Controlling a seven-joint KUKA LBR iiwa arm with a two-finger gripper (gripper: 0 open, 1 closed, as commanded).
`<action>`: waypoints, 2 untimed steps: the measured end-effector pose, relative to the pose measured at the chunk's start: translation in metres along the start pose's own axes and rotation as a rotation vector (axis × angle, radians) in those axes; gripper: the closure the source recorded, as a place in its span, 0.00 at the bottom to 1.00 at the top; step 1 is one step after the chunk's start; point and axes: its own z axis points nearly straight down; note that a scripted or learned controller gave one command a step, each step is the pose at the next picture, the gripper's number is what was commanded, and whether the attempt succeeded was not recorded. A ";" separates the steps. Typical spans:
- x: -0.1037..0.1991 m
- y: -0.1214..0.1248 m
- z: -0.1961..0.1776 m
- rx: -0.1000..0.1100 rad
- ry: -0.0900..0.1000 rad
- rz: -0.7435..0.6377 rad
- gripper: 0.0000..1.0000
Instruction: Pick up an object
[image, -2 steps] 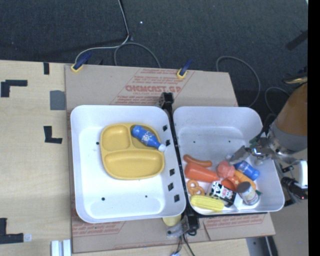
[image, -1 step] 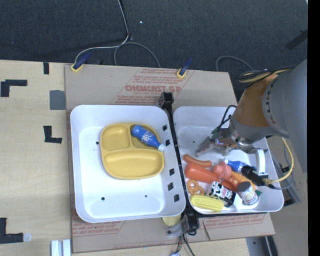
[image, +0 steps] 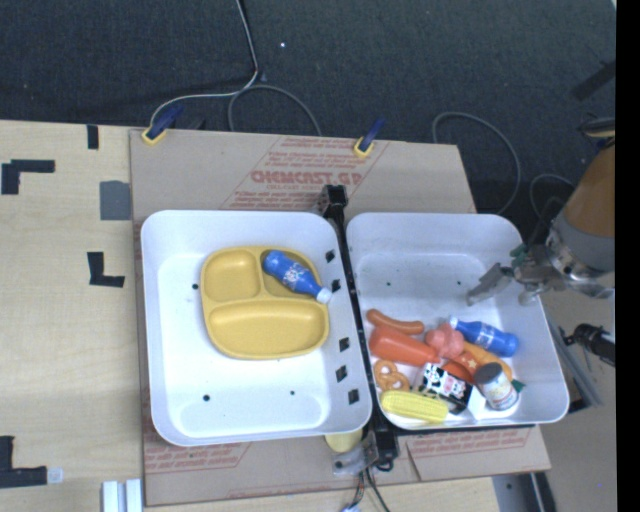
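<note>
Cardboard (image: 300, 170) printed "CHEMCAST GP", blue-labelled bottle (image: 293, 273)

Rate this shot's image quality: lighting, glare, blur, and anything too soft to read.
Camera view: lighting is even and diffuse, with only faint shadows inside the white bins; no harsh glare, though the bin walls run bright. The gripper and arm at the right look soft, the fingers indistinct. The blue bottle on the yellow divided plate is fairly sharp; toy-pile labels are unreadable.

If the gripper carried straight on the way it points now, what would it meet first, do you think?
The gripper points left over the right bin's bare floor. Its path looks free up to the divider between the bins, though height is unclear.
</note>
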 end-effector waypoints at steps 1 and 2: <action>0.072 0.069 0.043 0.006 0.010 -0.015 0.00; -0.002 0.024 0.049 0.010 0.004 0.000 0.00</action>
